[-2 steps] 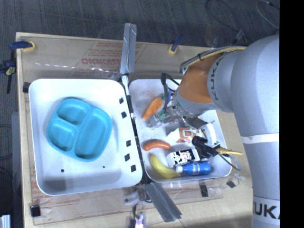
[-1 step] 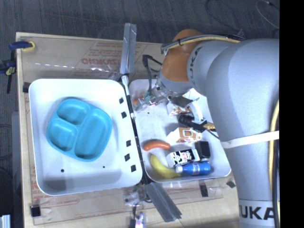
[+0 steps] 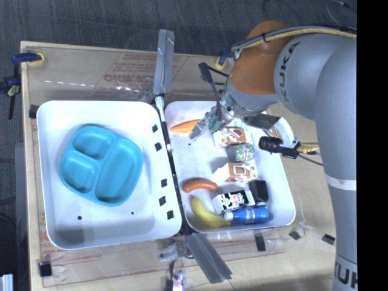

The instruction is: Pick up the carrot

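The carrot (image 3: 183,126) is a small orange piece lying near the back left corner of the right bin (image 3: 280,180), close to the divider between the bins. My gripper (image 3: 202,126) is low over the bin, right at the carrot's right end, with the arm coming in from the right. The gripper covers the carrot's right tip, and the carrot still rests on the bin floor.
The right bin also holds small printed cartons (image 3: 232,136), a reddish sausage (image 3: 199,185), a banana (image 3: 206,214), a blue bottle (image 3: 249,215) and a black block (image 3: 259,190). A blue divided plate (image 3: 100,164) lies in the left bin (image 3: 54,223).
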Action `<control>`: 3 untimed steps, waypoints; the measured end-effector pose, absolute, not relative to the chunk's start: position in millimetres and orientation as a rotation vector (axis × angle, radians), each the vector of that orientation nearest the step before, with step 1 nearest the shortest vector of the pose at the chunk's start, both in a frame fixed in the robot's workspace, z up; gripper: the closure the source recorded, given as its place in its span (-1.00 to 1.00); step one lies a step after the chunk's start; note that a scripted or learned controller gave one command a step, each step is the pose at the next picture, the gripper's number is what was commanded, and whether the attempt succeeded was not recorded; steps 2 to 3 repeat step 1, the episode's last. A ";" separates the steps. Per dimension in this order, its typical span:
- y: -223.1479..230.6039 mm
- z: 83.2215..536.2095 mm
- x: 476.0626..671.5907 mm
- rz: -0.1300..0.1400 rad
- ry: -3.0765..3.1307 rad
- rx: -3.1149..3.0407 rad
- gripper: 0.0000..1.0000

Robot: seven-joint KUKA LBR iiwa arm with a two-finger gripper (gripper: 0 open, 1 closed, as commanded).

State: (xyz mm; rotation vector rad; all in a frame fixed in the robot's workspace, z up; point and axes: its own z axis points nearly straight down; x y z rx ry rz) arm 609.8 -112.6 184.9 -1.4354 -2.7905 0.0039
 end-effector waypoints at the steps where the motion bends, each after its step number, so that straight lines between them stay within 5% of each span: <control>1: -75.1 188.3 570.2 0.004 -2.871 -1.257 1.00; 3: -75.1 188.3 570.2 0.004 -2.871 -1.257 1.00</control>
